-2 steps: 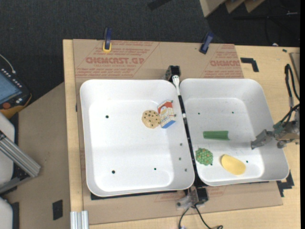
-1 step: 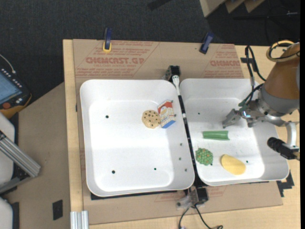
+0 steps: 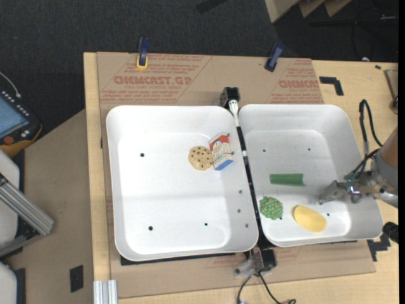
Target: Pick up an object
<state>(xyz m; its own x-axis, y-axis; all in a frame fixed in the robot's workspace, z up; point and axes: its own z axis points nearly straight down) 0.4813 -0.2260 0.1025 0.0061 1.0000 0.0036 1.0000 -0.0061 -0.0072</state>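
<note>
The right bin (image 3: 297, 116) holds a green rectangular block (image 3: 286, 179), a bumpy green ball (image 3: 271, 208) and a yellow lemon-shaped piece (image 3: 309, 218). In the left bin (image 3: 126, 189), a round cookie (image 3: 200, 158) lies beside a small red, white and blue carton (image 3: 221, 151) near the right wall. My gripper (image 3: 336, 194) hangs low over the right side of the right bin. It is to the right of the green block and just up and right of the yellow piece, with nothing seen in its grasp.
Both bins rest on a cardboard sheet (image 3: 190, 75) held by blue clamps (image 3: 143, 56) at the back. A black divider strip (image 3: 243, 163) runs between the bins. Cables (image 3: 366, 122) trail along the right bin's edge.
</note>
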